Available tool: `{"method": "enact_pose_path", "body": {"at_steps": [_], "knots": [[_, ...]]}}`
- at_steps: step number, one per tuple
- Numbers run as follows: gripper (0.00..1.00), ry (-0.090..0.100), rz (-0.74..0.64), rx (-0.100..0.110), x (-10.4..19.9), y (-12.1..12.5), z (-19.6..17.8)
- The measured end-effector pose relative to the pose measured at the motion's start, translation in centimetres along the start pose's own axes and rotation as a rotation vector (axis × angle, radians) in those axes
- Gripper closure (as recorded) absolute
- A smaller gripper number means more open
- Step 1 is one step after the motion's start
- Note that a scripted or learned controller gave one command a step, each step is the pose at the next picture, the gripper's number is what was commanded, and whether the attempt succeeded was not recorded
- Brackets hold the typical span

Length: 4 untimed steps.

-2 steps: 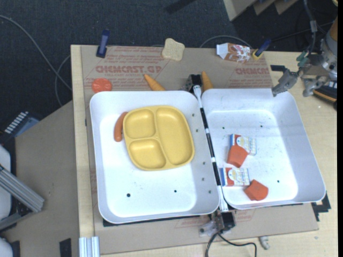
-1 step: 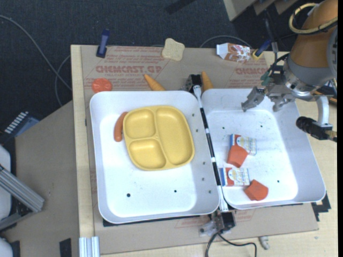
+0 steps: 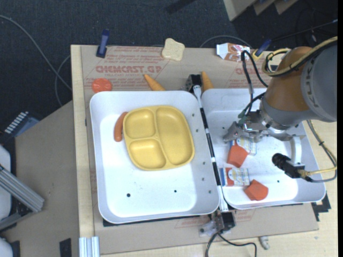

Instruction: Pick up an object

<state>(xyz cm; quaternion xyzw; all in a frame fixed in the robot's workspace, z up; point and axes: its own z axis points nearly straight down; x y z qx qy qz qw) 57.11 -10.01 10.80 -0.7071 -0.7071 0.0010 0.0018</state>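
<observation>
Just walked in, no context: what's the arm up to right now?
The KUKA arm is reaching into the right bin, with its gripper low over an orange block. Nothing is visibly lifted. A second orange block lies nearer the bin's front, and a yellow divided plate sits in the left bin.

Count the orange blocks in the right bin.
2. One orange block lies mid-bin, just below the tool; the other orange block sits near the front edge of the right bin. The arm may hide more.
</observation>
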Motion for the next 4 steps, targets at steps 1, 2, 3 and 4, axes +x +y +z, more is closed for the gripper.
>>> {"method": "enact_pose_path", "body": {"at_steps": [1, 2, 3, 4], "knots": [[0.0, -0.008, 0.0, -0.024, 0.5, -2.4, 1.8], [0.0, -0.008, 0.0, -0.024, 0.6, -3.0, 1.8], [0.0, -0.007, 0.0, -0.023, 0.6, -5.0, 1.8], [1.0, -0.011, 0.002, -0.024, 0.4, -5.0, 0.8]]}}
